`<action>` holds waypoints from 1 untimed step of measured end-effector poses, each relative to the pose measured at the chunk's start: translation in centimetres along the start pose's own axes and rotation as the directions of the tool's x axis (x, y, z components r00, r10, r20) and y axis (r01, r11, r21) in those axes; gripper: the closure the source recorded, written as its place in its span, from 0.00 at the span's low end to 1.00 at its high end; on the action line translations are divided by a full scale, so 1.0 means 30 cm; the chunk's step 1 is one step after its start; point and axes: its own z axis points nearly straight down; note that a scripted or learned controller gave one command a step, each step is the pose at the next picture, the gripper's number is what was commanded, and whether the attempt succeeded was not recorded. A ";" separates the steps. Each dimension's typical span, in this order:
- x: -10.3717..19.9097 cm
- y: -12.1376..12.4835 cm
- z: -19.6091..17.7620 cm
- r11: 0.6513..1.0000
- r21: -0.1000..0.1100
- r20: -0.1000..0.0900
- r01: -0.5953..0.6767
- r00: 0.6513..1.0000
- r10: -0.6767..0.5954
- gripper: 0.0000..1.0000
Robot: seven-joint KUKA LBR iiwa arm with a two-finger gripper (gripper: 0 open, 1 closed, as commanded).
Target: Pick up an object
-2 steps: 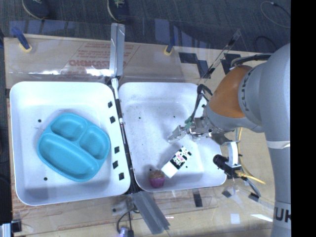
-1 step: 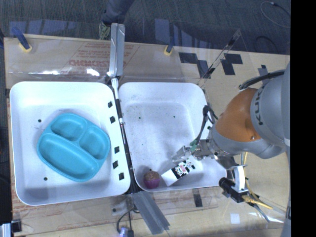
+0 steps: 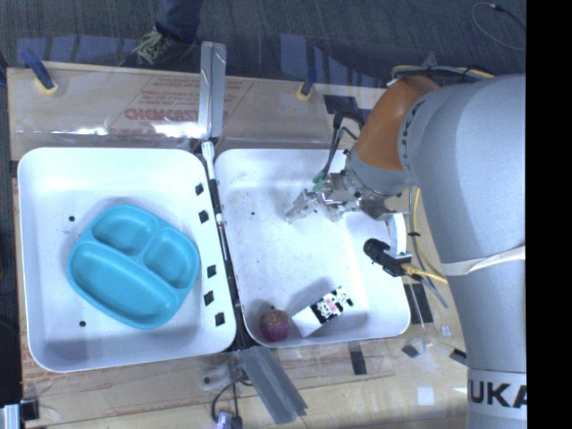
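From the fixed camera above the bench, the right bin serves as the landmark: the gripper hangs over its upper middle, reaching in from the grey arm with its orange band, and its metal fingers appear spread apart with nothing between them. The candidates for picking sit along this bin's near wall: a small white box with black markings lying tilted near the near-right corner, and a dark purple rounded object, perhaps a toy fruit, just beside the box on its left, the two close to touching. In the left bin, beyond the divider from the landmark, rests a blue sectioned tray. To do the step well, I judge the gripper should travel toward the near wall, centre over one item, and turn so the fingers straddle the box across its narrow side, or close on the round object from above without nudging its neighbour; the wall close behind both leaves little room for a finger on that side. Hard to make out: the exact finger gap, since the fingertips blur against the white floor; whether box and fruit actually touch; and the wrist's far side, masked by the arm's bulk.
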 end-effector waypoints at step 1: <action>0.016 -0.406 0.003 1.000 0.003 -0.001 -0.003 1.000 0.003 0.00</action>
